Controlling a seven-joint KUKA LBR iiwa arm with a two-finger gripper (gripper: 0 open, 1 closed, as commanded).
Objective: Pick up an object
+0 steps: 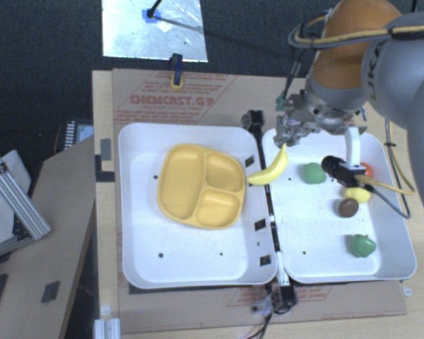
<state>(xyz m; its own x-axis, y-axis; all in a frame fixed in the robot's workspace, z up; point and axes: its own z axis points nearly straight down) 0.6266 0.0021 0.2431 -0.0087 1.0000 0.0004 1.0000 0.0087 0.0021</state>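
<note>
Gripped the banana [271, 169] by its upper tip, with the claw [288, 134] closed on it, as far as could be judged from above. Held the fruit dangling below the claw and slanting off to the view's left of it, across the divider between the right bin [318, 263] and the left bin [138, 263]. Could not tell the lower end free of the rim from resting on it.

Judged the grasp made and the lift in hand, not yet finished.

Noted everything else apart from the grip:
- a yellow divided plate [200, 186] well off to the view's left of the claw and lower, in the left bin
- a green lump [313, 173] near the claw, to its right and below
- further out on that same side, a small yellow piece [357, 195], a brown ball [348, 207] and a second green piece [362, 244], all on the right bin's floor

Called next for a straight, slow rise with the pinch kept firm. Reckoned a hold on one tip of a long curved fruit likely to swing or slip. Called also for clearing the divider before any sideways travel, so as not to snag the hanging end. Needed no regrasp, by the look of it, unless slipping.
</note>
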